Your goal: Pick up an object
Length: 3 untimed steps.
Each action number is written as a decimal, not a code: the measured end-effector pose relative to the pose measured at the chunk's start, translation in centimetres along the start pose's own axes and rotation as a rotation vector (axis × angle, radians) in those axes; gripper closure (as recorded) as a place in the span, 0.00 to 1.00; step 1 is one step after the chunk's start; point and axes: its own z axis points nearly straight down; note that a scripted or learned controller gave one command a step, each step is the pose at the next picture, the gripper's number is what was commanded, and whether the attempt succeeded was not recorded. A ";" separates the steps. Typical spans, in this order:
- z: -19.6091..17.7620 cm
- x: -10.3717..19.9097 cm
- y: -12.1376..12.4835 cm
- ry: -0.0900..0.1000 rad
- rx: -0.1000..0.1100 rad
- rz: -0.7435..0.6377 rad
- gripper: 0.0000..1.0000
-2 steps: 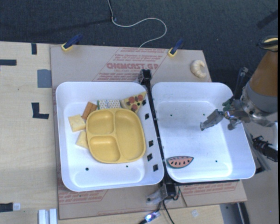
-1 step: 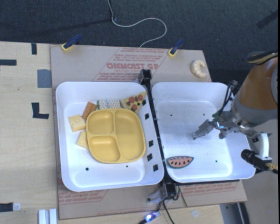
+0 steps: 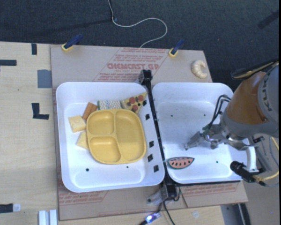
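Note:
A watermelon slice [image 3: 180, 162] lies flat near the front edge of the right bin [image 3: 187, 100]. My gripper [image 3: 193, 142] hangs low over that bin's floor, pointing left, a little above and to the right of the slice and apart from it. Nothing shows in its grasp. The left bin [image 3: 68, 165] holds a yellow divided plate [image 3: 116, 136]. Around the plate lie a pizza slice [image 3: 135, 101], a speckled flat piece [image 3: 109, 104], a brown cracker [image 3: 89, 110] and two pale yellow blocks [image 3: 77, 123].
The grey arm with its orange band [image 3: 246, 104] crosses the right bin's right wall. A black divider strip [image 3: 152, 125] runs between the bins. A pale croissant-shaped toy [image 3: 200, 68] sits on the cardboard behind the right bin.

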 end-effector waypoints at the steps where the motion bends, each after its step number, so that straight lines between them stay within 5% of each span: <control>1: 1.7 0.1 0.0 -0.003 -0.007 -0.001 0.00; 2: 0.6 0.0 0.0 -0.005 -0.009 -0.001 1.00; 3: -4.3 0.1 1.1 -0.003 -0.011 -0.001 1.00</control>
